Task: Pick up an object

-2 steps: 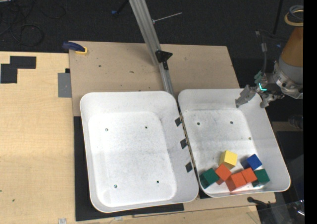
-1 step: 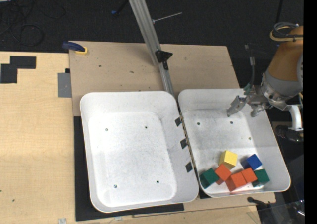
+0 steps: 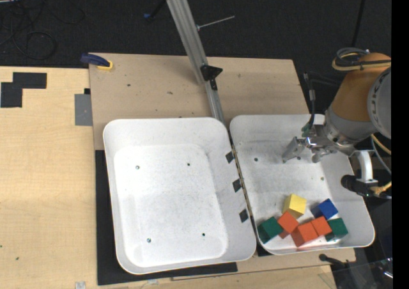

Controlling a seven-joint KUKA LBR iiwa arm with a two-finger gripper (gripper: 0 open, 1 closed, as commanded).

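Several small blocks lie heaped at the near end of the right bin [image 3: 268, 134]: a yellow block [image 3: 296, 204], a blue block [image 3: 327, 208], two green blocks [image 3: 269, 227] [image 3: 337, 227], and orange-red blocks [image 3: 307, 231]. My gripper [image 3: 304, 152] hangs over the far half of that bin, well above and behind the heap, with its two fingers spread apart and nothing between them. The grey arm with its orange band [image 3: 355, 93] comes in from the right.
The left bin [image 3: 128, 134] sits beside the right one, with black clips [image 3: 237, 185] along the shared rim. A slanted aluminium bar [image 3: 192, 41] rises behind the bins. A blue-and-yellow clamp [image 3: 97, 61] lies at the bench's far left corner.
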